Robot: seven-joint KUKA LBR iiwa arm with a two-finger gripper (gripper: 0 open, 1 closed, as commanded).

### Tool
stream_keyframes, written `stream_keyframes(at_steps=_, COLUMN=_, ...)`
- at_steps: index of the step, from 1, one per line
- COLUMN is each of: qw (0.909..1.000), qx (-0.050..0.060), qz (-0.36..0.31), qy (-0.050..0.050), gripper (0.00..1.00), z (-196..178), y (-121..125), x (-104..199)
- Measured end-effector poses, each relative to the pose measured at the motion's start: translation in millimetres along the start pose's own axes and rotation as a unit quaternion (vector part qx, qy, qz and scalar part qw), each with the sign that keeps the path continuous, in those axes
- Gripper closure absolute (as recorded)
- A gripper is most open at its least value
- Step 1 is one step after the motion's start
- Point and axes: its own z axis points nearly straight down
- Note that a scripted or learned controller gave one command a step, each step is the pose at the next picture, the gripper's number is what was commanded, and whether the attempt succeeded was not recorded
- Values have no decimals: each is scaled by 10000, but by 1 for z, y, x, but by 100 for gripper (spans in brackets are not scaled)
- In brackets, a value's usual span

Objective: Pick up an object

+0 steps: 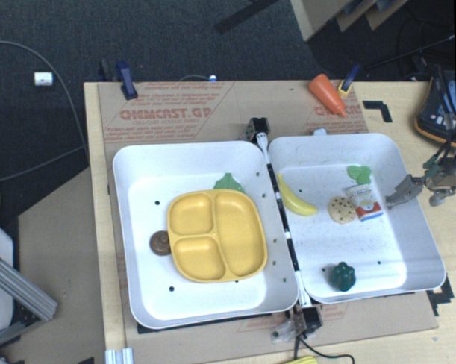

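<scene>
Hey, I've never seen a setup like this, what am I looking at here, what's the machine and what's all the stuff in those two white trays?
This is one picture from a camera fixed above a workbench, looking down at a slant. Two shallow white bins sit side by side. The left bin holds a yellow divided plate, with a green piece peeking out behind it and a brown round thing at its left edge. The right bin holds a banana, a cookie, a small carton, a light green piece and a dark green vegetable. The machine is a robot arm reaching in from the right; its hand sits at the right bin's rim, near the carton. Nothing is visibly held.
</scene>
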Motion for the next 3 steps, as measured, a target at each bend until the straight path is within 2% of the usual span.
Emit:
stream_keyframes(at_steps=1, qw=10000, qx=8, qz=-5, qy=6, gripper=0, z=93, y=4, x=48)
stream_keyframes(at_steps=2, qw=10000, qx=13, qz=-1, qy=10, gripper=0, z=124, y=-27, x=108)
stream_keyframes(at_steps=3, qw=10000, qx=-7, qz=3, qy=-1, gripper=0, z=112, y=-28, x=104)
